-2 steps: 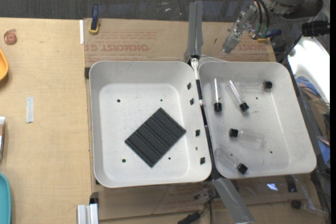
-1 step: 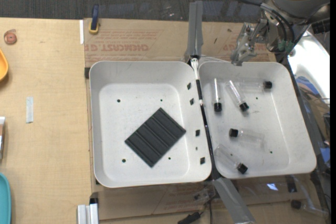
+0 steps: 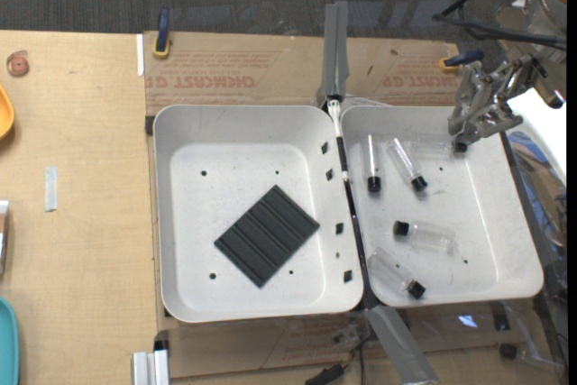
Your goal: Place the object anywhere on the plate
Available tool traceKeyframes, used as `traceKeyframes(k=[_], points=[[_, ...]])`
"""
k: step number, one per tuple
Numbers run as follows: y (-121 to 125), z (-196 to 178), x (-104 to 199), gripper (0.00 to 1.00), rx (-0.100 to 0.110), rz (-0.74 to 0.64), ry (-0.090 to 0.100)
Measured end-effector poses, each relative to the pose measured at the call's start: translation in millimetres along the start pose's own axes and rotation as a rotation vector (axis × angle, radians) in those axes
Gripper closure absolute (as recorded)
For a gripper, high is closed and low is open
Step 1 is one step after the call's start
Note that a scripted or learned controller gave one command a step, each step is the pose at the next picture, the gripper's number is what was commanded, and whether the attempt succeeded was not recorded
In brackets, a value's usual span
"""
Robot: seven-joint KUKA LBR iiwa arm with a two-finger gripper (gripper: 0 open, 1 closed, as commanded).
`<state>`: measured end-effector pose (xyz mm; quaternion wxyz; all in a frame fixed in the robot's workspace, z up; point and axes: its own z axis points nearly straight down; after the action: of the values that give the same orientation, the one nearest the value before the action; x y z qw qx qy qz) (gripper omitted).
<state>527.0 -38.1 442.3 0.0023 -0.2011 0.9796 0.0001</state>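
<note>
Left bin [image 3: 171, 194]: dark ribbed rectangular plate [image 3: 267, 234] lying flat, turned diagonally. Right bin [image 3: 514, 230]: four clear plastic tubes with black caps lying scattered; the upper-left tube [image 3: 371, 165] is pointing cap-down toward the bench's near edge, long axis near vertical. Gripper [image 3: 462, 140] hovering over the bin's far right corner; jaw state unclear.

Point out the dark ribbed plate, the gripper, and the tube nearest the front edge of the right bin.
dark ribbed plate [image 3: 267, 234]: camera view, its centre.
gripper [image 3: 462, 142]: camera view, its tip.
front tube [image 3: 416, 289]: camera view, its black cap.
</note>
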Motion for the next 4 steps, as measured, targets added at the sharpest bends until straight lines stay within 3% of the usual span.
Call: traceKeyframes(k=[1, 2, 3, 4], points=[[69, 1, -108, 1.0, -0.002, -0.348, 0.0], [79, 118, -153, 1.0, 0.0, 0.331, 0.003], [43, 72, -133, 1.0, -0.001, -0.077, 0.0], [102, 143, -145, 1.0, -0.003, -0.351, 0.002]])
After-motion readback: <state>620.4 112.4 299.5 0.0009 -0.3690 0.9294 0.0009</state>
